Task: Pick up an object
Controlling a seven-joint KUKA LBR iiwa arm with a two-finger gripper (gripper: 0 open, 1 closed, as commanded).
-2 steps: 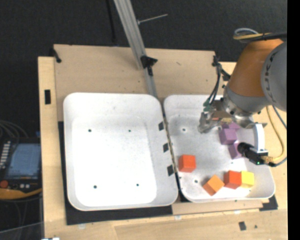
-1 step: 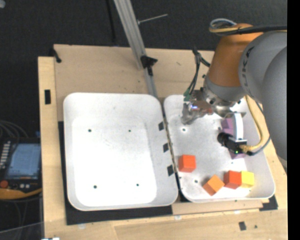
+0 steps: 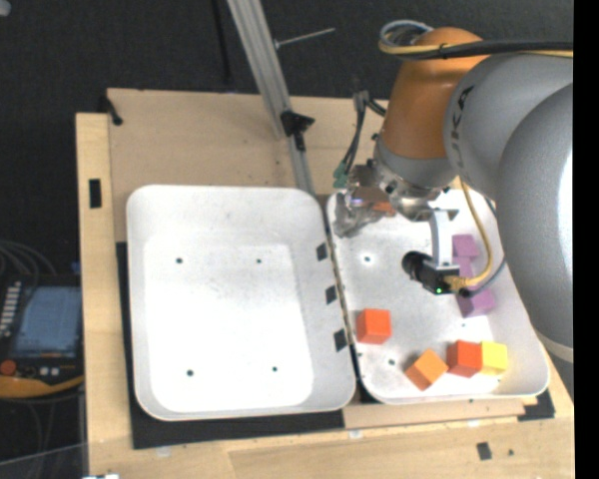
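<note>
Arm reaching in over the right bin (image 3: 379,387), wrist low near its far left corner. The claw (image 3: 357,208) sits close to the divider between the two bins. I cannot tell its state from here; the wrist housing and cabling crowd that spot and the view is too coarse.

Candidates in the right bin:
- orange block (image 3: 374,324) alone near the bin's left wall, about mid-depth
- a second orange block (image 3: 427,367) toward the near edge
- red block (image 3: 465,357) just beside it, touching or nearly touching a yellow block (image 3: 494,356)
- two purple blocks along the right side, one (image 3: 465,248) farther back, one (image 3: 477,301) nearer, both partly behind the arm's cable and a black fitting

I see something small and reddish-brown right at the claw, but I cannot say whether it is an object or part of the tool.

The left bin (image 3: 230,297) carries only faint specks and its mounting dots.

My read on progress: nothing confirmed lifted. Every block I can count rests on the bin floor, and none is close to the claw. I judge the pick as not yet made; at best the arm is at a grasp position in a corner where I see no clear target. Grasp and lift remain.
</note>
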